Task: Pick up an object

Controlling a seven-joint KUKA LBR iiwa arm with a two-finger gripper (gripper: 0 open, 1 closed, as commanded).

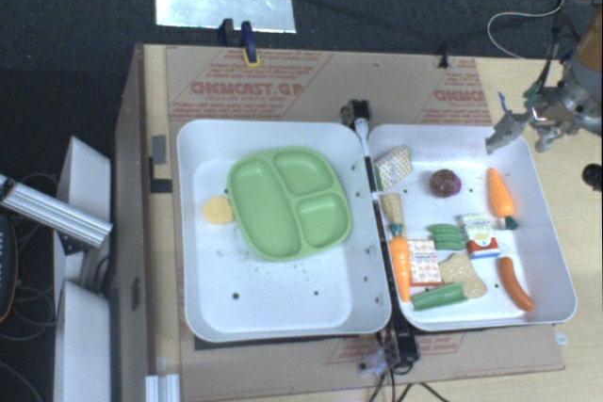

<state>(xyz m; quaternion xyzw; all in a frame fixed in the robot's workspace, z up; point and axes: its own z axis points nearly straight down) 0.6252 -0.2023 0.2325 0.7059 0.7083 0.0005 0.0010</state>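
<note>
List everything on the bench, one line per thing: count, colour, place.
bins: 2, white, side by side on the bench
divided plate: 1, green, in the left bin
round yellow piece: 1, yellow, left bin, at the plate's left edge
carrots: 2, orange, right bin; one near the right wall, one by the divider
dark round item: 1, maroon, right bin, upper middle
sausage: 1, orange-red, right bin, lower right corner
green vegetable pieces: 2, green, right bin; one in the centre, one at the front
small packets: several, mixed colours, right bin
gripper: 1, grey, over the right bin's upper right corner
</note>
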